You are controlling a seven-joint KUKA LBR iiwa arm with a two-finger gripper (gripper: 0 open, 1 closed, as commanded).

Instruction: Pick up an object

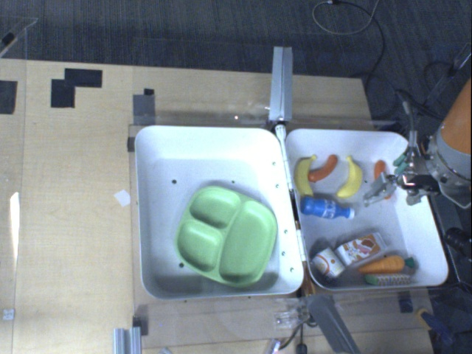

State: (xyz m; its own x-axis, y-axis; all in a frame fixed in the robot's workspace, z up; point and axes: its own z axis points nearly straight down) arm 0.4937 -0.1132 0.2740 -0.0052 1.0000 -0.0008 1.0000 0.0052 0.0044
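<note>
On the worktop [74, 220], 2 white bins are sitting side by side. Lying in the left bin [158, 153] is a green plate [226, 234] with 3 compartments, tilted toward the near corner.

Inside the right bin [431, 231], several small things are lying. At the far end, 2 yellow bananas [305, 174] are curving around a red-orange sausage [323, 168], which is resting across them; the second banana [352, 180] is just right of the sausage. Just below them, a blue bottle [326, 209] with a white cap is lying on its side, cap pointing right. Near the front wall, a small can [325, 262] is touching a brown and white carton [360, 248], and an orange carrot [383, 265] with a green top is lying just beside the carton, over a dark brush-like thing too small to name. A small red piece [379, 169] is showing near the far right of the bin.

Reaching over the right bin's right side, the arm is hanging with its claw [385, 189] above the bin floor, right of the second banana and the bottle. Its fingers are standing slightly apart, with nothing between them. An orange band [459, 127] is showing on the arm at the right edge.
</note>
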